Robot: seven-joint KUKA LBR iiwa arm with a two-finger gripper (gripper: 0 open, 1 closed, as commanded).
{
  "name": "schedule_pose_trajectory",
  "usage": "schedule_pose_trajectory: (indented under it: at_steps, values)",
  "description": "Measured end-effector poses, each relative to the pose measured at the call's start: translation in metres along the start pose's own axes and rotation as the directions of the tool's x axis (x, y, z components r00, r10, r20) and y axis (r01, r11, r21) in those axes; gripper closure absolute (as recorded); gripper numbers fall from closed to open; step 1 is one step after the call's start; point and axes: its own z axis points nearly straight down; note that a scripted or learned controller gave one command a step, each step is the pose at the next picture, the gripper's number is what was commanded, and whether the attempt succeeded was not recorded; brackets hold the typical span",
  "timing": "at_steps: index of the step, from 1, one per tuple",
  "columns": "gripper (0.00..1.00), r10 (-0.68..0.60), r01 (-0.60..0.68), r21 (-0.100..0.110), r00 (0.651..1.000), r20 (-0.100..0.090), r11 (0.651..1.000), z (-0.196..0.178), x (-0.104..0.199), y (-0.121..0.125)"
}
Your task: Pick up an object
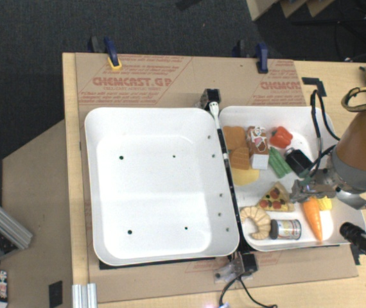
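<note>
The right white bin (233, 117) holds several toy foods. Among them are an orange carrot (313, 219), a pizza slice (275, 199), a croissant (256, 216), a small tin can (286, 229), a green piece (278, 163), a red piece (280, 135) and brown bread slices (236, 147). My gripper (305, 188) reaches in from the right and hangs low over the bin's right side. It sits just above the carrot's top end and right of the pizza slice. The wrist hides what lies directly beneath it.
The left white bin (151, 181) lies beside the right one, and their rims meet at the middle. Both rest on a brown board (138, 76) held by blue clamps (112, 53) at the back. Black cables (318, 117) run along the right bin's far right rim.
</note>
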Motion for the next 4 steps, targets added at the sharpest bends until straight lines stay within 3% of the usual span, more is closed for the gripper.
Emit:
schedule_pose_trajectory:
  at_steps: [1, 2, 3, 4]
  values:
    - [1.0, 0.005, -0.005, 0.001, 1.0, 0.002, 1.0, -0.018, -0.045, -0.001]
    - [1.0, 0.001, -0.001, -0.018, 1.0, 0.009, 1.0, 0.03, -0.066, 0.005]
    - [1.0, -0.01, 0.01, -0.003, 1.0, -0.003, 1.0, 0.009, 0.031, 0.055]
    - [1.0, -0.008, 0.008, -0.007, 1.0, -0.001, 1.0, -0.057, 0.092, 0.117]
